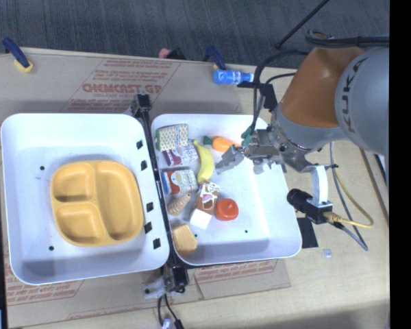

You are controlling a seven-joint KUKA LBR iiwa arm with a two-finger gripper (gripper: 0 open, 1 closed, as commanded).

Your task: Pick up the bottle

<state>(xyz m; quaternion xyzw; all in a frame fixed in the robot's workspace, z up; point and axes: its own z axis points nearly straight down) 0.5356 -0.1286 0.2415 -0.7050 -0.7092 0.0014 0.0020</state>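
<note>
The small bottle (pixel 207 197), lying among clutter at the centre of the right bin (pixel 277 218), is judged light, rigid and slippery, best gripped across its body by the end effector (pixel 227 157), whose opening cannot be told.

One fixed camera looks down at a slant (from above the bench (pixel 89 81)) on both bins.

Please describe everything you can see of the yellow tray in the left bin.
The yellow tray is a rounded, shallow food tray that looks like moulded plastic, with three compartments: one long one along the far side, one on the near left, and one on the right. It lies flat and right side up on the floor of the left bin, a little turned against the bin's edges. Its compartments hold nothing visible, and it touches no other object.
</note>
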